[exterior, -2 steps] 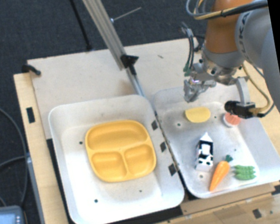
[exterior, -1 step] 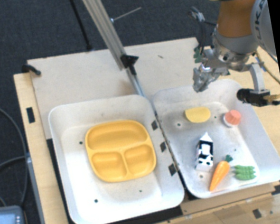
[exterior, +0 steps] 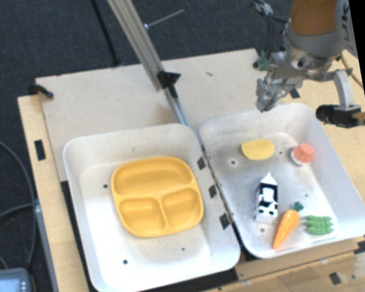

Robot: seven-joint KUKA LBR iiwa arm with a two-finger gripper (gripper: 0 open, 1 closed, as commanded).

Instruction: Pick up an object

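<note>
Claw (exterior: pixel 269 100) hanging over the far rim of the right bin (exterior: pixel 337 170), nothing seen in its grip.

The arm (exterior: pixel 312 10) comes in from the upper right, its orange band high and the grey wrist bent down toward the bin's back edge; whether the claw is wide or narrow cannot be told from here. In the right bin lie a yellow oval piece (exterior: pixel 258 149) near the back, its long axis across the bin, a small pink round thing (exterior: pixel 303 152) by the right wall, a black and white carton (exterior: pixel 267 200) in the middle, lying with its long axis running front to back, an orange carrot (exterior: pixel 286 227) pointing its thin end to the front left, and a green piece (exterior: pixel 318 225) just beside the carrot's thick end. The left bin (exterior: pixel 105 260) holds a yellow divided plate (exterior: pixel 156 195). Both bins sit on the table (exterior: pixel 91 102).
</note>
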